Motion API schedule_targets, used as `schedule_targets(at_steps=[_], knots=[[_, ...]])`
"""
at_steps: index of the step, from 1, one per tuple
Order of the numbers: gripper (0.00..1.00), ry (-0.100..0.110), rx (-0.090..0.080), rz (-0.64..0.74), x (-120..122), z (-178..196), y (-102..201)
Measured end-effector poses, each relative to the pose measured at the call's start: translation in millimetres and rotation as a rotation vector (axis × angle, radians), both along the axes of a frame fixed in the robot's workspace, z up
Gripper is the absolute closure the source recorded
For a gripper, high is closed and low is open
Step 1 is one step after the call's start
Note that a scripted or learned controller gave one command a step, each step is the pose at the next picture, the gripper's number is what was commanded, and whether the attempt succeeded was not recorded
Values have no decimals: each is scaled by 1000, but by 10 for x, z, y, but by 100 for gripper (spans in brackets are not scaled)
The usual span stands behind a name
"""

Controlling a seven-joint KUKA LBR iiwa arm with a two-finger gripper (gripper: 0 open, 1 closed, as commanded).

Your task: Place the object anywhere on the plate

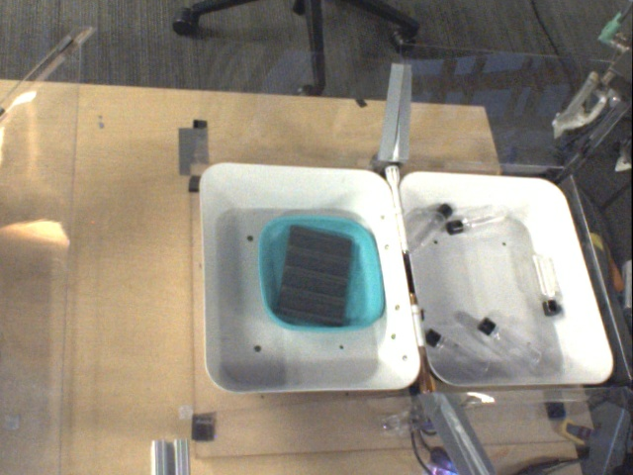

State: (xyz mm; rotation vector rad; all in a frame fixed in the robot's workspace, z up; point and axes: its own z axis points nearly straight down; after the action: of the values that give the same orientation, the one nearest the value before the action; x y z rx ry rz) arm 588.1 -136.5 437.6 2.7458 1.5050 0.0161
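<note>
Wood-toned counter runs along my left, bare but for a few small dark fixtures near the bin corners. Next comes the left bin, white and shallow, and in its middle sits the teal plate, square with rounded corners. A dark grey ribbed block lies flat on it, well within the raised rim and turned slightly off square. I judge that to be the object, and lying as it does, the placing looks already done: nothing of it hangs over the plate's edge, so it should stay put.

Past the divider, the right bin holds several clear tubes with black caps, scattered loosely and apart from one another, none touching the plate's bin. They seem to be spare items, no part of this job.

As for my pincer, I cannot tell how it stands or whether it grips anything.
</note>
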Motion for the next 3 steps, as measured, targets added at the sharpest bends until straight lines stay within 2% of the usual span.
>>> schedule_targets(at_steps=[1,2,3], knots=[[0,1,0,-115,-196,-9,-517],[0,1,2,-277,-713,-13,-572],[0,2,3,-391,-991,-16,-672]])
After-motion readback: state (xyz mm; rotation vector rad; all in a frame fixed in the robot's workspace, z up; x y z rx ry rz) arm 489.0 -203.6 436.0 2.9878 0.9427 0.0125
